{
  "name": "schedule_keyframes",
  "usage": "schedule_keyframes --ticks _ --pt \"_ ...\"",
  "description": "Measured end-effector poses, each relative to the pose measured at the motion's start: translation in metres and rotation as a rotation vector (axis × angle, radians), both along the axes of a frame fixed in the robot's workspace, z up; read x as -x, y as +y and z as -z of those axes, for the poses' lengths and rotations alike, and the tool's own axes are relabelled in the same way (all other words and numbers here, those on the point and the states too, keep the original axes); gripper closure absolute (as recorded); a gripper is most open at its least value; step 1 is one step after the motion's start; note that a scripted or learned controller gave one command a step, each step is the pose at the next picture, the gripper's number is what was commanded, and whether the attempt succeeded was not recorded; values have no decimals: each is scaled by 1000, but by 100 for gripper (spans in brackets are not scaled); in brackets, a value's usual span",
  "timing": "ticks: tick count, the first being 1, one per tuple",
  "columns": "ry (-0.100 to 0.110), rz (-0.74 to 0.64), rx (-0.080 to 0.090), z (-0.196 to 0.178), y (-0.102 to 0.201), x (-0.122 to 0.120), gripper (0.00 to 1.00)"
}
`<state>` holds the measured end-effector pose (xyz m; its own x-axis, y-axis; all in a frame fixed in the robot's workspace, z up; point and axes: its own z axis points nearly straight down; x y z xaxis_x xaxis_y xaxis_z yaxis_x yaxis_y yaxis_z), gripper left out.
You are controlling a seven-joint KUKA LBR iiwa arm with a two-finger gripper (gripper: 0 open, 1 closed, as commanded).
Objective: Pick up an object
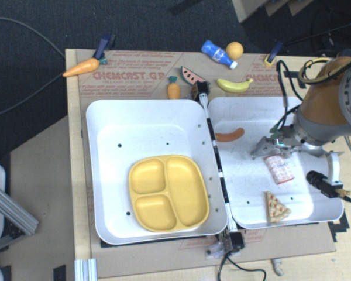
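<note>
A grey robot arm with an orange band (326,101) above its wrist is reaching in from the right side of the view and bending down over the right bin (245,198), one of two shallow white bins sitting side by side on a desk (134,69). Its hand (273,148) is hanging low over the bin floor, with the metal fingers (262,150) pointing toward the left of the view and spreading fairly wide apart; nothing is sitting between them. Just below the hand, nearly touching it, a small red-and-white packet (279,169) is lying flat on the bin floor. A reddish sausage (229,135) is lying to the left of the hand and slightly above it in the view, clearly apart from the fingers. A pizza slice (276,207) is resting farther below the hand, near the bin's front edge. Well to the left of the hand, the left bin (105,127) is holding a yellow divided tray (168,192). Above the hand in the view, outside the bins on the desk, a banana (234,85), a blue bottle (217,54) and an orange ball (234,49) are lying close together, with a watermelon slice (191,75) and a small orange toy (174,91) further left, and a carrot (82,68) sitting at the far left corner of the desk.
</note>
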<state>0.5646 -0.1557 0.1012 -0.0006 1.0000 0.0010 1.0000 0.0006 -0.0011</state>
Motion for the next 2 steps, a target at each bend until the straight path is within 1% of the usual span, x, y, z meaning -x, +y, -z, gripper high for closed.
schedule_keyframes --ticks 1,2 --pt "1 1 1 17 -25 12 0" --pt "-1 2 1 7 -24 11 100"
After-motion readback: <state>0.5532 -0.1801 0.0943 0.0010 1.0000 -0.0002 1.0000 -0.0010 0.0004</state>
